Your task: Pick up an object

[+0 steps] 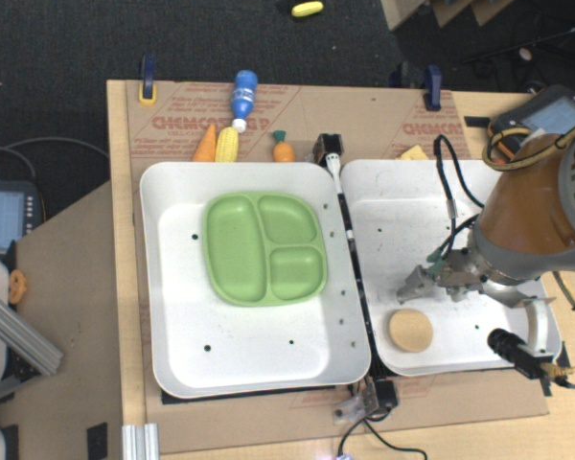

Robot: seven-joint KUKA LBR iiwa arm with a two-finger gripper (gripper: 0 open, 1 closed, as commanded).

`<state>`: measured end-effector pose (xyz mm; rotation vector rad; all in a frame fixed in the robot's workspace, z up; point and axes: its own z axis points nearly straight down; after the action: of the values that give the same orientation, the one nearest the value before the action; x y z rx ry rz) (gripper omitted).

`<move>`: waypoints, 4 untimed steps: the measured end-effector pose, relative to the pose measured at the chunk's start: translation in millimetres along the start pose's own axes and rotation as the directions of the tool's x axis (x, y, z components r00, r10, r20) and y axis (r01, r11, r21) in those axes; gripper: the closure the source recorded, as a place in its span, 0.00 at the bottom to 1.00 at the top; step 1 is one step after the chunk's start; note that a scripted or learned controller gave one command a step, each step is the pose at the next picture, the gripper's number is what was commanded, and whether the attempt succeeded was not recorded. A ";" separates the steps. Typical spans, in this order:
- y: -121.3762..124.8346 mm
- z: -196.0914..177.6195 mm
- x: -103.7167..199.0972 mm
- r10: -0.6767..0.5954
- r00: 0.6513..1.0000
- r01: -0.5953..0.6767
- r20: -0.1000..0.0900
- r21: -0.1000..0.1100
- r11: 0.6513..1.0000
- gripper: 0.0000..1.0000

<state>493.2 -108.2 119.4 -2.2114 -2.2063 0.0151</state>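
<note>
Tool [424,286] grip state unclear, above right bin [383,185]; round flat cookie [410,330] shows no long axis.

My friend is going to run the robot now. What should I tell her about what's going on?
Gripper: low in the right bin, nothing seen between its fingers; open or shut is hard to tell.
Things: a round tan cookie lies in the right bin, just in front of the gripper. A green divided plate sits in the left bin.
Done: nothing lifted so far.
Left: grab one object, likely the cookie since it is nearest, and raise it.
</note>
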 end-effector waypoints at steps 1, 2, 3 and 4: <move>84.7 35.2 5.1 -0.006 1.000 0.006 0.008 -0.025 1.000 0.00; 159.0 -76.2 30.5 -0.008 1.000 0.008 0.008 -0.037 0.999 0.00; 151.8 -67.7 109.1 -0.009 1.000 0.010 0.003 -0.016 1.000 0.00; 68.4 -66.2 57.2 0.004 1.000 -0.004 0.006 -0.012 1.000 0.00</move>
<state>563.0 -51.5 184.5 -2.2243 -2.2106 0.0087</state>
